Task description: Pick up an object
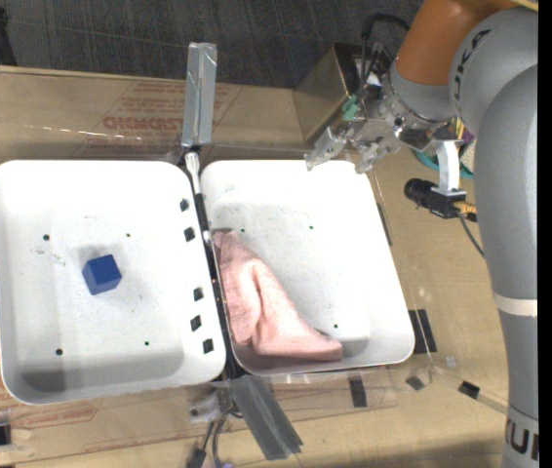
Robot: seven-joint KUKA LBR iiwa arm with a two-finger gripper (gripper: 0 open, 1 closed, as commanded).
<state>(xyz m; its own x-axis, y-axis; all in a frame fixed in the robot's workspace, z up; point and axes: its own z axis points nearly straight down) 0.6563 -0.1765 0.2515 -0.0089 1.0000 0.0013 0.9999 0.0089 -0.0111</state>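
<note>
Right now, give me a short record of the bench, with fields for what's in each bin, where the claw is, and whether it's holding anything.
left bin: one blue cube, left of centre
right bin: one pink cloth, crumpled against the left wall and front edge
claw: above the right bin's far edge
claw load: nothing between its fingers
task state: no object picked up yet

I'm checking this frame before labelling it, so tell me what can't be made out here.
- Gripper, camera view: small and blurred over the right bin's far rim, so open or shut can't be told.
- Cloth: bunched against the divider, hiding the bin floor beneath it.
- Cube in the left bin: its underside is hidden.
- Arm: cut off by the bottom edge.
</note>
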